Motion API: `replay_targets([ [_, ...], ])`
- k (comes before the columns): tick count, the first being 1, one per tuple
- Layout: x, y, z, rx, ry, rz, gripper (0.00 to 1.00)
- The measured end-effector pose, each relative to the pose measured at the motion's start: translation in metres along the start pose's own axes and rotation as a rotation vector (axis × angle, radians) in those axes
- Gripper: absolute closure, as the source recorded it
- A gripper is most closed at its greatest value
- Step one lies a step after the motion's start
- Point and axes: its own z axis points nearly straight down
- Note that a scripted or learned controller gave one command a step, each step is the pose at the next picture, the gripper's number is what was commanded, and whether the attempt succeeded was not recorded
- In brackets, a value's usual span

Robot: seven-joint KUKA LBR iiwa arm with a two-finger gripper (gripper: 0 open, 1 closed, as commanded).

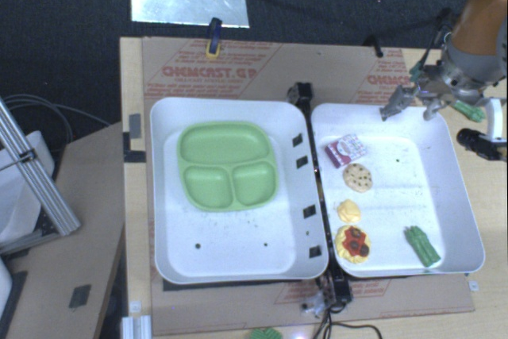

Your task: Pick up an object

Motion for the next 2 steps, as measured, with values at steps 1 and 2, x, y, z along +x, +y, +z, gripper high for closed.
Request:
replay_targets([
  [1,0.067,-0.063,0.061,0.010,0.005,-0.004,0.00],
  [2,0.055,-0.079,0.128,0.006,0.001,0.003,0.00],
])
